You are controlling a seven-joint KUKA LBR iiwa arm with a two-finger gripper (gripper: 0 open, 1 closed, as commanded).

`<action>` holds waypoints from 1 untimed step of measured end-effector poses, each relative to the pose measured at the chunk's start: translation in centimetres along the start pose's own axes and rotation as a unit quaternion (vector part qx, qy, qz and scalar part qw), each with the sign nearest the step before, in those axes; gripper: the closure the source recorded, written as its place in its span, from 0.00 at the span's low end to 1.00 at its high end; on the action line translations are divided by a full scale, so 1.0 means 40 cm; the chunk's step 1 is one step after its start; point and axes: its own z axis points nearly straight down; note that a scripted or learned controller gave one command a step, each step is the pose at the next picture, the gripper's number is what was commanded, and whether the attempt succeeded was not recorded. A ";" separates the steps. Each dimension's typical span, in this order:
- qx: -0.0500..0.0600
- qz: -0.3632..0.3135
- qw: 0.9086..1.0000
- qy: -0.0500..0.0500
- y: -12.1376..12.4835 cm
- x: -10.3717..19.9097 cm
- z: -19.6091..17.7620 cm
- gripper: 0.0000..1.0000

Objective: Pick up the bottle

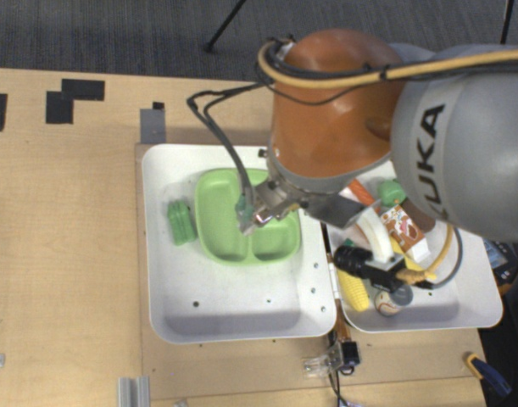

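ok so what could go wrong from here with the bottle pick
1. The jaws hang over the green plate in the left bin, so closing here would likely catch the plate, not a bottle.
2. The right bin is crowded: corn, a white piece and a packet lie close together, so a grasp there may drag a neighbour.
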 end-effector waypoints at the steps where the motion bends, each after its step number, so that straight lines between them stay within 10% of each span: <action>1: -0.001 0.174 0.985 0.000 0.020 0.029 -0.096 1.00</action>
